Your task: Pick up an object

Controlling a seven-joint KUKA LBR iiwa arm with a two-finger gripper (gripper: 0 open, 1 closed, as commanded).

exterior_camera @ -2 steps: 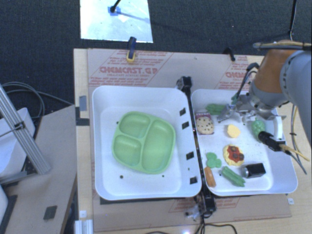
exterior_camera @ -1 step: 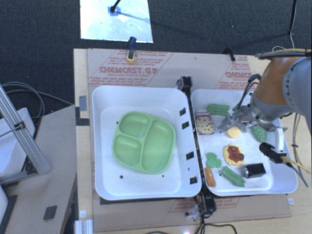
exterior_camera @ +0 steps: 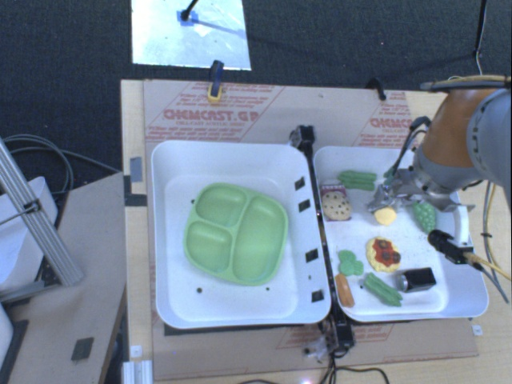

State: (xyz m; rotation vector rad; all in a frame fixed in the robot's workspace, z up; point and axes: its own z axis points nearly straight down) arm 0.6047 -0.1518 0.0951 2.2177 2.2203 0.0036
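Dark carpet surrounds a cardboard-covered bench (exterior_camera: 240, 106) on which two shallow white bins are set side by side. Nearest the camera, along the front edge of the right bin (exterior_camera: 460, 298), an orange carrot-like piece (exterior_camera: 344, 289), a green bean pod (exterior_camera: 383, 289) and a small black block (exterior_camera: 417, 279) are seen, with a green broccoli-like piece (exterior_camera: 349, 261) and a yellow pizza toy (exterior_camera: 383, 254) just behind them. In the left bin (exterior_camera: 172, 290) a pale green divided plate (exterior_camera: 237, 232) is laid near the middle. Further back in the right bin, a small yellow object (exterior_camera: 386, 215) is found directly under the gripper (exterior_camera: 388, 196); whether it is touched or held cannot be told, nor how the claw stands. A cookie tile (exterior_camera: 337, 206) lies toward the bin's left wall, a green knobbly piece (exterior_camera: 425, 215) toward its right side, and a long green pod (exterior_camera: 357, 179) by the far edge. The yellow object is judged to be the likely target. For a clean pick, the fingers should be centred over it, lowered fully to the bin floor, closed squarely across its narrower width, and lifted straight up so that the neighbouring green piece is not dragged. At the far edge of the bench, a yellow-handled clamp (exterior_camera: 215, 82) is fixed.
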